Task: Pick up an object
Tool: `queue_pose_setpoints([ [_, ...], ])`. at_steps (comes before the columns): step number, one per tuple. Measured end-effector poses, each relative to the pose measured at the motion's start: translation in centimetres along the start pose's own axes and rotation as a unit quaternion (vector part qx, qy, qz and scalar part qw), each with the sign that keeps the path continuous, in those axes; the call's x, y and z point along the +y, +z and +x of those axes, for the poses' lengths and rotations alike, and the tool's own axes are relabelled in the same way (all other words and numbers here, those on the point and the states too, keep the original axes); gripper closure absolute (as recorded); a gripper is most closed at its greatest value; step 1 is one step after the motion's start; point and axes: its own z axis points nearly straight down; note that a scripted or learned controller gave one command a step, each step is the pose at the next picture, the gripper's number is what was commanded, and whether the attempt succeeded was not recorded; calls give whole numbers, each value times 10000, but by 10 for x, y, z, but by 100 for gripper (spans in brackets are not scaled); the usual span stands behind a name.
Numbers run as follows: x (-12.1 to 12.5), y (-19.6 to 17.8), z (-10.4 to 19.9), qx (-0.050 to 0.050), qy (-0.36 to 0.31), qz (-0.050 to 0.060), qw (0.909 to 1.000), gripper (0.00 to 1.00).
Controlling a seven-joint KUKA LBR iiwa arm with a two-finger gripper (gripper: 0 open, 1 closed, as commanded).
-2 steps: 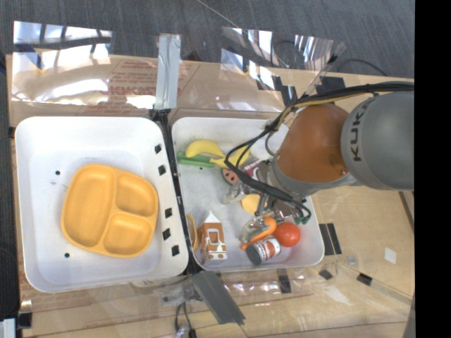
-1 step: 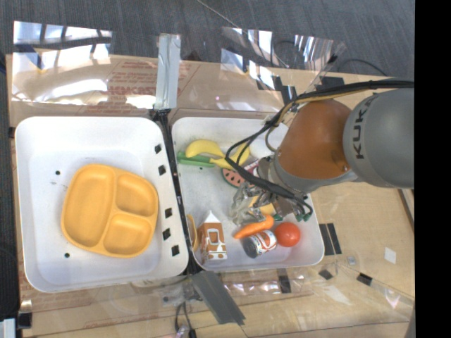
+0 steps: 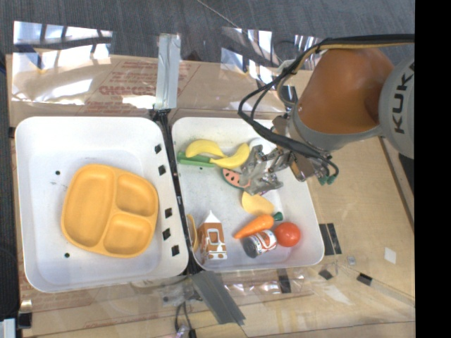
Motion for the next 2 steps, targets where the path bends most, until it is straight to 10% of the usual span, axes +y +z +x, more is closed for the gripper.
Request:
queue_pose_setpoints([
  [1, -64, 45, -47, 31, -2815, -46, 9596, 100],
  [2, -112, 76, -88, 15, -4698, -55, 8828, 100],
])
